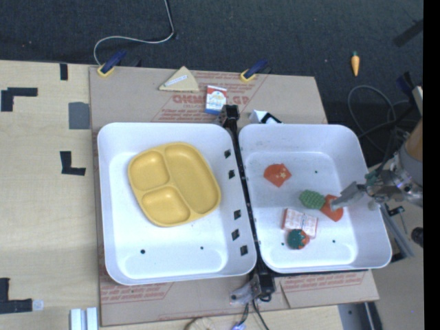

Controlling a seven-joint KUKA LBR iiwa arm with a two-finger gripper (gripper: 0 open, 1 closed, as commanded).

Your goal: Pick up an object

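The right bin holds several small items. A red strawberry-like piece lies near its middle. A green bumpy piece lies beside a second red piece. A pink and white packet sits lower down, with a teal and red ball just below it. My gripper reaches in over the bin's right rim. Its tip is right at the second red piece, next to the green one. Nothing is visibly lifted.
The left bin bears a yellow divided plate. Behind the bins on the cardboard lie a small red and white box and a tan wedge. A small orange carrot lies on the dark floor at the back right.
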